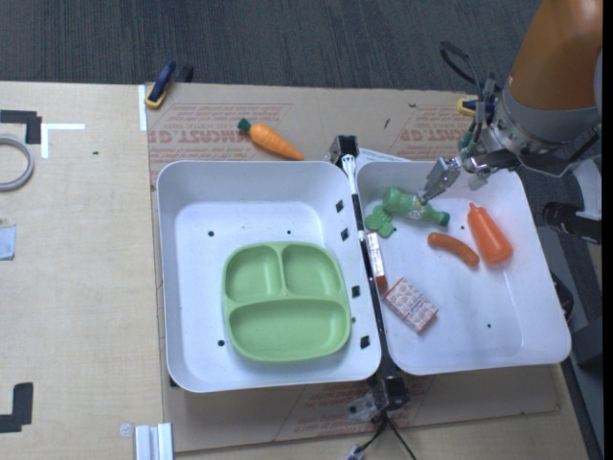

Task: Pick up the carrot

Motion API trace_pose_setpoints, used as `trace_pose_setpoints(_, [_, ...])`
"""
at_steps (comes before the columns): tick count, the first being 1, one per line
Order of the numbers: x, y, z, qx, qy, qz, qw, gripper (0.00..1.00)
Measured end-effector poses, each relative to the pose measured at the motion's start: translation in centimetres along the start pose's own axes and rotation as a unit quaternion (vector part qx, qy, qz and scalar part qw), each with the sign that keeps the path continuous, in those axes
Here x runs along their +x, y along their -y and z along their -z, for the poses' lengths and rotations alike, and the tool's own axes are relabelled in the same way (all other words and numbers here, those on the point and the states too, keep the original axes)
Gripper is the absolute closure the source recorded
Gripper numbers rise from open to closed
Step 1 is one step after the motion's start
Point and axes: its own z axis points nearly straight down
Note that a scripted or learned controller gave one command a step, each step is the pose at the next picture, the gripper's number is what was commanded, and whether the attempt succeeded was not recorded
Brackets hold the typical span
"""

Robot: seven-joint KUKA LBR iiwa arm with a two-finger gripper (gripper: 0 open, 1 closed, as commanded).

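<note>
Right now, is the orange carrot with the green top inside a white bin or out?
Out. The orange carrot lies on the cardboard behind the left white bin, beyond its rim.

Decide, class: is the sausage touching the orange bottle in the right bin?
Apart. The camera view shows a strip of white bin floor between the sausage and the orange bottle.

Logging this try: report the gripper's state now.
Gripper: low in the right bin, at the green toy; open or shut cannot be told.
</note>
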Motion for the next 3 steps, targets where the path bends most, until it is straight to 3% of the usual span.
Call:
trace_pose_setpoints(1, [1.9,0.2,-0.1,-0.001,0.0,0.145,0.9895,0.0])
trace_pose_setpoints(2, [-3.5,-2.7,8.5,-0.002,0.001,0.256,0.9666,0.0])
trace_pose_setpoints(3, [0.5,-1.0,3.4,-0.001,0.0,0.328,0.9446,0.0])
